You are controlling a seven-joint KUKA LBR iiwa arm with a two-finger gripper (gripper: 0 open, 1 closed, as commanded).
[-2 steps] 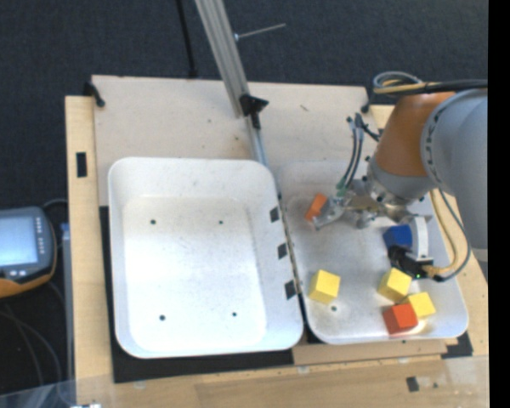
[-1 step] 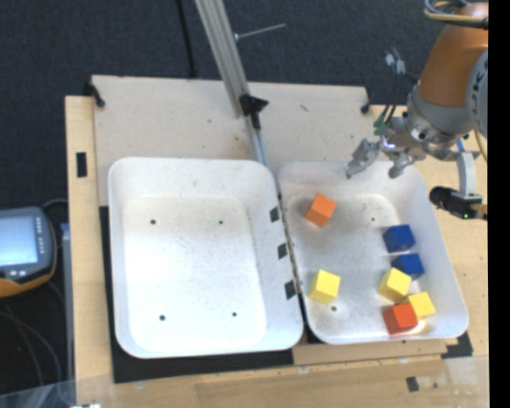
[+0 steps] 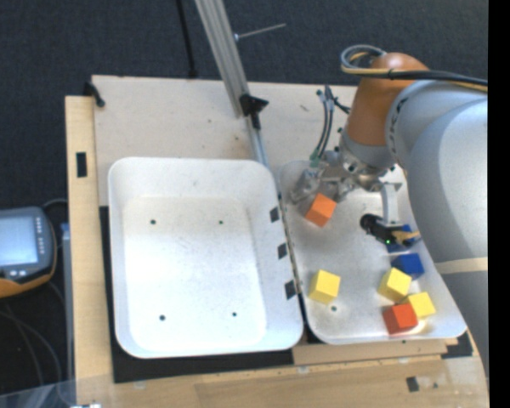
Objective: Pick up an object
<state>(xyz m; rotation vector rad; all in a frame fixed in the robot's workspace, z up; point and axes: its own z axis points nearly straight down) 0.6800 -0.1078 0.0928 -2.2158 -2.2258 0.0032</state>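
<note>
Now: gripper (image 3: 313, 192) is over the far-left part of the right bin (image 3: 357, 262), close to that bin's left rim. Orange cube (image 3: 320, 210) sits directly at the gripper's tip and is tilted on a corner. Cannot tell whether the tool is clenched on it or released, because the wrist hides the contact.

Layout inside the right bin:
- One yellow cube (image 3: 325, 286) lies alone near the left rim, well apart from the orange cube and towards the near side.
- A cluster sits at the near-right corner: blue block (image 3: 410, 264), second yellow cube (image 3: 396, 284) just beside it, third yellow cube (image 3: 422, 304), and red cube (image 3: 400, 318) touching that one, close to the near rim.
- The middle of the floor is open white between the lone yellow cube and the cluster.

Left bin (image 3: 195, 253) abuts the right bin's left rim. A slanted metal rail (image 3: 225, 45) ends just beyond the right bin's far-left corner, near the gripper.
</note>
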